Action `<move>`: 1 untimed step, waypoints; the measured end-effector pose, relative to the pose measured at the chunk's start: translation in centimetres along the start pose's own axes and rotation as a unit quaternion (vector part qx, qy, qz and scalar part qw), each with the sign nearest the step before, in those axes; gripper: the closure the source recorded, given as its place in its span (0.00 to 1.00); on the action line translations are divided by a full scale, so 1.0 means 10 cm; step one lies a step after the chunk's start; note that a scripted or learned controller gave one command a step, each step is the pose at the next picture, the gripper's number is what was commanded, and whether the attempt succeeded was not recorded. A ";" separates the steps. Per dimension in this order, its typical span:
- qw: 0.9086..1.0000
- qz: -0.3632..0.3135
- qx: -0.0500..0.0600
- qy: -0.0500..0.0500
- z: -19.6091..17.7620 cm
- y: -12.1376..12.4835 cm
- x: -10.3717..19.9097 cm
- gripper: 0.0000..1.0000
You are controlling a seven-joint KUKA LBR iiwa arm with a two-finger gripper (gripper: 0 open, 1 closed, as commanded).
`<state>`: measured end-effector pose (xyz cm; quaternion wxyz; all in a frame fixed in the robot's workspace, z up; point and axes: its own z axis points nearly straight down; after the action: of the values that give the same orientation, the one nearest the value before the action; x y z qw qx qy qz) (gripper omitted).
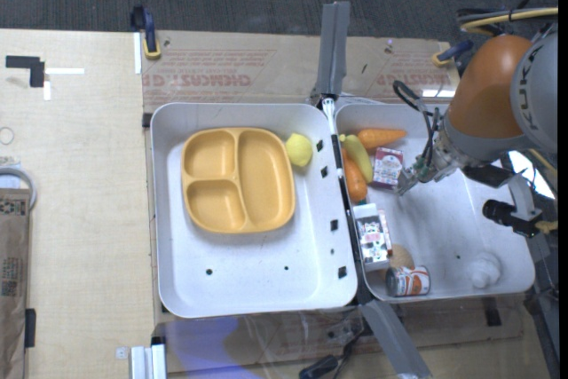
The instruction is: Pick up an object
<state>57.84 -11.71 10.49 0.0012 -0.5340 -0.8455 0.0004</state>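
Note:
The right bin holds an orange carrot, a yellow banana, an orange vegetable and a small maroon carton along its left side. Nearer the front lie a white printed box, a small brown ball and a red-labelled can. My gripper hangs low over the right bin, just right of the maroon carton, its tip almost at the carton's edge. I see nothing held in it.
In the left bin sit a yellow divided plate and a lemon by the plate's far right corner. A pale translucent object rests at the right bin's front right. The grey divider rail runs between the bins.

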 end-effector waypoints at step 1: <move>1.000 0.026 -0.001 -0.002 -0.88 0.87 0.08 1.00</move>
<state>65.43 -7.27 19.23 -0.0010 -0.5554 -0.8316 0.0001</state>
